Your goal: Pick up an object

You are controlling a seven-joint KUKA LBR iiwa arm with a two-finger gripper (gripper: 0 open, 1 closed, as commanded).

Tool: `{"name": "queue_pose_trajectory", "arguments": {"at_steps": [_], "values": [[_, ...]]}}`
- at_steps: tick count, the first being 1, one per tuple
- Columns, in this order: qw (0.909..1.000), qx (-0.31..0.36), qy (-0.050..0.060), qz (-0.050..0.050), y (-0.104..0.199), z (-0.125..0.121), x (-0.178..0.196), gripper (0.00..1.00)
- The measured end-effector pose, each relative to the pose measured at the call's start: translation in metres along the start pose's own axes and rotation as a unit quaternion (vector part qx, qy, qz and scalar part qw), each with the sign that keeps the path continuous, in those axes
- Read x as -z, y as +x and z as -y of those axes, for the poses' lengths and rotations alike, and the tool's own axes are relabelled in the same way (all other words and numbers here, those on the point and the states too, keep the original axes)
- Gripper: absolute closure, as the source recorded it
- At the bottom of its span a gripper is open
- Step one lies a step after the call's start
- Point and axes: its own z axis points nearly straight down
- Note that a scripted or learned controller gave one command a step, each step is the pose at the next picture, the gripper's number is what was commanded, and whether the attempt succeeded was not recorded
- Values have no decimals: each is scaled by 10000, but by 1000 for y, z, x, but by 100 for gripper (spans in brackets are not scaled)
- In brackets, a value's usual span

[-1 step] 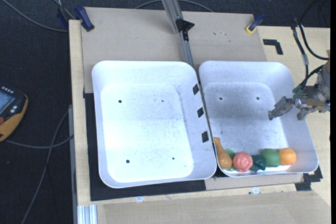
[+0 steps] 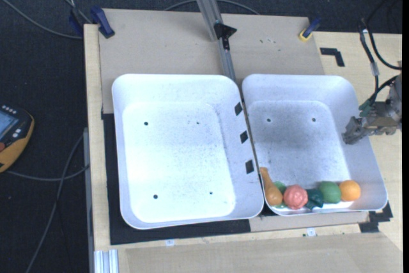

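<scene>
bench (image 2: 281, 48); end effector (image 2: 353, 132) over right bin's (image 2: 291, 89) rim

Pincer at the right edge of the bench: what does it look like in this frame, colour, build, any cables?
The pincer is a small grey-brown metallic piece with a blocky, blurred outline, seen beside the right bin. Thin dark cables loop down towards it from above. Finer detail is too small to make out.

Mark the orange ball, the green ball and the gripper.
orange ball (image 2: 349, 189): camera view, middle of its top.
green ball (image 2: 330, 191): camera view, its centre.
gripper (image 2: 353, 132): camera view, at its tip.
</scene>
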Motion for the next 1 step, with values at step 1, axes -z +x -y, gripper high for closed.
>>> {"name": "queue_pose_trajectory", "arguments": {"at_steps": [1], "values": [[10000,13,47,-13,26,-72,-120,100]]}}
